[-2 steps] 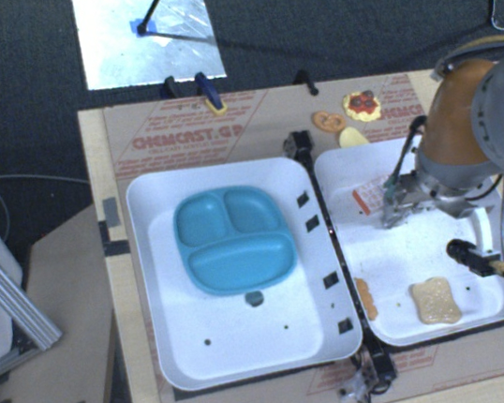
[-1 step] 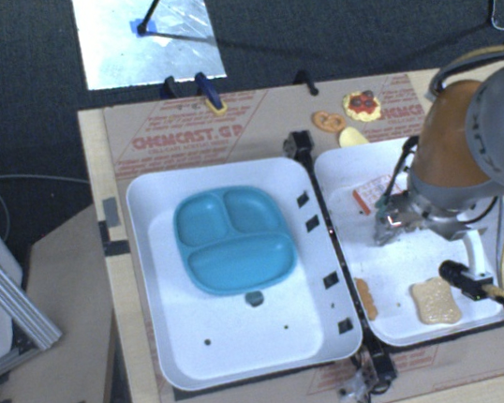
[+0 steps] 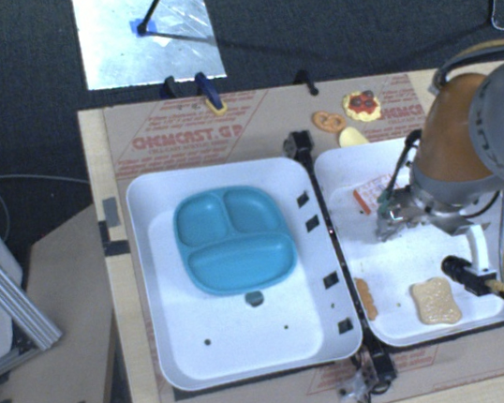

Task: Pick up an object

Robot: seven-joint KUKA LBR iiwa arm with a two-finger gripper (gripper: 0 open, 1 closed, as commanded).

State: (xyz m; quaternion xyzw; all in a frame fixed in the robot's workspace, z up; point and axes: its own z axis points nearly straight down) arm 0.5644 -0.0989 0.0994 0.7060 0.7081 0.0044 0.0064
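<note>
Gripper low in right bin, just beside red packet; finger state cannot tell. Toast well apart, near front. Risk: flat packet slides under fingers, grasp comes up empty.

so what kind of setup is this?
Likely a lab pick-and-place test bench: a KUKA arm reaches over two white bins, which hold a blue divided plate and toy food like a bread slice.
</note>
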